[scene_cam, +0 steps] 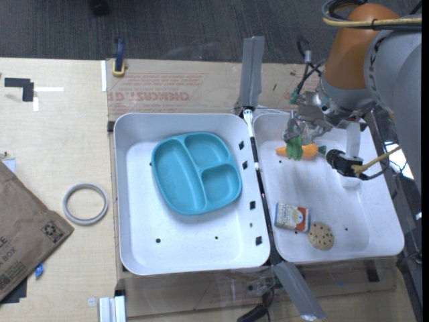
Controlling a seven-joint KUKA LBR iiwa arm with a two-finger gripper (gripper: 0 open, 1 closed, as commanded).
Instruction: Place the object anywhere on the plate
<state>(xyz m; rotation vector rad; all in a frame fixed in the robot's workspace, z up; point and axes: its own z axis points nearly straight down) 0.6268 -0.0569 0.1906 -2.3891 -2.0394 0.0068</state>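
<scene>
Gripper (295, 134): low over the right bin (375, 243), fingers straddling the toy carrot (299, 151); clamped or slack, cannot tell.
Carrot: lying near the bin's back wall, just beside the centre divider.
Plate (196, 172): blue, three-sectioned, waiting in the left bin (134, 247).
Slip risk: rounded, short target; off-centre pinch likely squirts it sideways.
Collision risk: wall and divider close by.
Bystanders: small carton (291, 217), cookie (321, 235), well apart.

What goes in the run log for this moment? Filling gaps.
tool at toy carrot | right bin | blue divided plate in left bin | not placed
</scene>
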